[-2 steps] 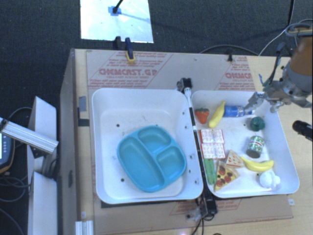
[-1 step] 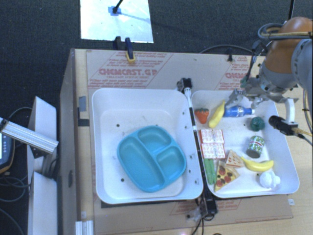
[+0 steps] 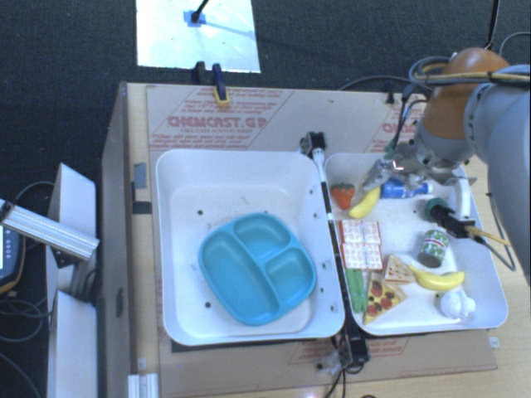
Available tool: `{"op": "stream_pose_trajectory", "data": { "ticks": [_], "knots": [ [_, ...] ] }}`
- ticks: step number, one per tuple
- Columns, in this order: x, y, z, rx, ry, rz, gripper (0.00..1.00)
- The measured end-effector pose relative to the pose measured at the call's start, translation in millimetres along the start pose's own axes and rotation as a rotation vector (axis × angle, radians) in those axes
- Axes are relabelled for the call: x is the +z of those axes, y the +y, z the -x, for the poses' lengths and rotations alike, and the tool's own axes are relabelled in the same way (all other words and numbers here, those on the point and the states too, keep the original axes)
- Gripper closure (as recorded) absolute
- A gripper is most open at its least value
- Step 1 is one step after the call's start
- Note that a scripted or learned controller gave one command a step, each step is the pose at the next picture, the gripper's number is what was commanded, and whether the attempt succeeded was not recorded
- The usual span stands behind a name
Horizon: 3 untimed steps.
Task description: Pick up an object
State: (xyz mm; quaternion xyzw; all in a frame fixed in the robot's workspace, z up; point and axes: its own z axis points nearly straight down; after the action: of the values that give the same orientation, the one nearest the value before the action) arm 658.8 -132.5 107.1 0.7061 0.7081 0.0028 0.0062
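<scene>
Banana [image 3: 364, 203] is lying at the right bin's [image 3: 498, 301] back-left corner, beside the strawberry [image 3: 343, 196]; gripper [image 3: 383, 172] is hovering just above, can't tell its state. I'd be lowering straight, squeezing mid-curve.

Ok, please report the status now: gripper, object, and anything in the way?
Gripper low in right bin, nothing seen held. Nearest: banana, strawberry. Blue tube close beside.

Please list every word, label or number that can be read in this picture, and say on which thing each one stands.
"CHEMCAST GP": red print on the brown protective sheet behind the left bin.
Smaller red lines around it: too blurred to read.
Red print behind the right bin: cut off, not readable.
Label on the small can: too small to read.
</scene>
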Motion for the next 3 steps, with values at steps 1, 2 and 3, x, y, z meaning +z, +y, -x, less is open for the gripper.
{"op": "stream_pose_trajectory", "data": {
  "ticks": [1, 2, 3],
  "knots": [
    [-13, 2, 2, -0.002, -0.004, 0.008, 1.0],
    [-13, 2, 2, -0.002, -0.004, 0.008, 0.0],
    [-22, -10, -42, -0.002, 0.005, -0.011, 0.0]
  ]
}}
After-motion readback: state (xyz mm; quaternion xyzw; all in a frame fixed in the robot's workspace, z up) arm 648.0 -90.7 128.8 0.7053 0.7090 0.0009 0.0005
